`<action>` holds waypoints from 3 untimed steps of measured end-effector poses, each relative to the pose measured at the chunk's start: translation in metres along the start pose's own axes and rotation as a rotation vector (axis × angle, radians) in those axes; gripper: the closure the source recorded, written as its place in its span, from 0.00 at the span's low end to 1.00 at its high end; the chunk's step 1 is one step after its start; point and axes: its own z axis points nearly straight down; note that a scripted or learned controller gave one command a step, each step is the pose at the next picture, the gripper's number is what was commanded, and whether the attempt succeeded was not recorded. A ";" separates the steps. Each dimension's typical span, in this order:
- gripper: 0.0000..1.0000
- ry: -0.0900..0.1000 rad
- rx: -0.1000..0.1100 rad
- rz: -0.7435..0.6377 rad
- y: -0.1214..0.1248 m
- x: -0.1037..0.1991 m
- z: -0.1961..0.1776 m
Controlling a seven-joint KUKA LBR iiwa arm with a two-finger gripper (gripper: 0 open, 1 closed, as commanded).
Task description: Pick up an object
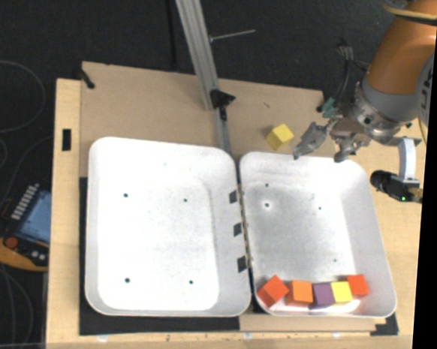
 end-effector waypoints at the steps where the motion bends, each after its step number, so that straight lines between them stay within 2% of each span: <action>1: 0.00 0.003 0.009 0.005 -0.043 0.005 0.071; 2: 0.00 0.003 0.007 0.007 -0.082 0.017 0.117; 3: 0.00 0.000 0.000 0.007 -0.119 -0.014 0.094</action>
